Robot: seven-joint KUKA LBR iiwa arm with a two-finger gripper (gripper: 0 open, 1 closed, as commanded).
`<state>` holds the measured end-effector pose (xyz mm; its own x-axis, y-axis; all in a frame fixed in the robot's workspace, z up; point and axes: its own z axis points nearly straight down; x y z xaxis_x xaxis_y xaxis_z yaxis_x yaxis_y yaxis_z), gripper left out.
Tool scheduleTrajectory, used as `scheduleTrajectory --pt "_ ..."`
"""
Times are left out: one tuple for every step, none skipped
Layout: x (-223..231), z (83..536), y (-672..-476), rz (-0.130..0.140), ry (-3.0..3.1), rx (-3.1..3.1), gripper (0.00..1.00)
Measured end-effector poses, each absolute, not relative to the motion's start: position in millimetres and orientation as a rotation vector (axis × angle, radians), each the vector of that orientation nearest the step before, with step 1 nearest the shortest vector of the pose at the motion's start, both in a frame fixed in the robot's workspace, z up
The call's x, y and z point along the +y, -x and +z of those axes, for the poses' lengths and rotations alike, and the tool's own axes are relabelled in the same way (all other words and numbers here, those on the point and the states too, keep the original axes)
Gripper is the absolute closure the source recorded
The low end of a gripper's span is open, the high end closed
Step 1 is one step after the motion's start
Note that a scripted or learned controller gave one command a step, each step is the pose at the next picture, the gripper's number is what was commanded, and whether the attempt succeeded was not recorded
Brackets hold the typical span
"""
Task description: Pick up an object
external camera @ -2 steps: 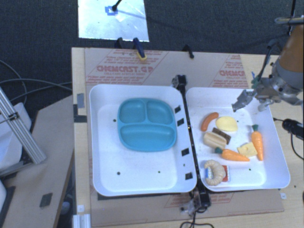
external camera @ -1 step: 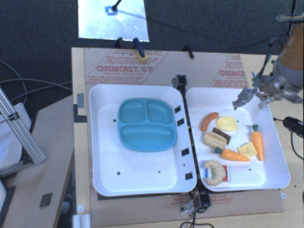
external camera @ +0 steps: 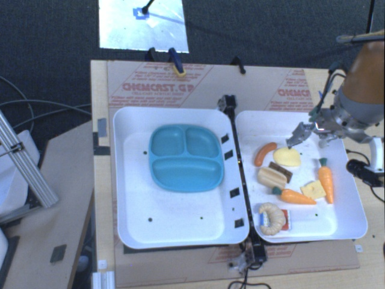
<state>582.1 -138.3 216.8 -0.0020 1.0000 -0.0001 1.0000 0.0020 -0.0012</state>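
The right bin (external camera: 343,221) holds several toy foods. A red-orange sausage (external camera: 264,153) lies beside a pale yellow fruit (external camera: 287,157). In front of them sit a brown and cream sandwich piece (external camera: 274,176), an orange carrot (external camera: 297,197) lying flat, a cheese wedge (external camera: 313,189) and a second carrot (external camera: 325,182) pointing away. A tan pastry (external camera: 271,217) rests on a small card at the front. My gripper (external camera: 313,138) hovers over the back of this bin, just behind and to the right of the yellow fruit. It is open, with nothing between its fingers (external camera: 297,137).
The left bin (external camera: 132,221) holds a blue divided plate (external camera: 185,158). A black divider (external camera: 236,161) runs between the two bins. A blue clamp (external camera: 176,62) sits at the bench's back edge. Cables (external camera: 361,170) lie to the right of the right bin.
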Motion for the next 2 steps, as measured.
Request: scheduleTrajectory --pt "-140 155 -583.8 0.002 2.219 -2.222 0.0" --pt "-133 96 -586.5 0.0 2.217 -2.225 0.0"
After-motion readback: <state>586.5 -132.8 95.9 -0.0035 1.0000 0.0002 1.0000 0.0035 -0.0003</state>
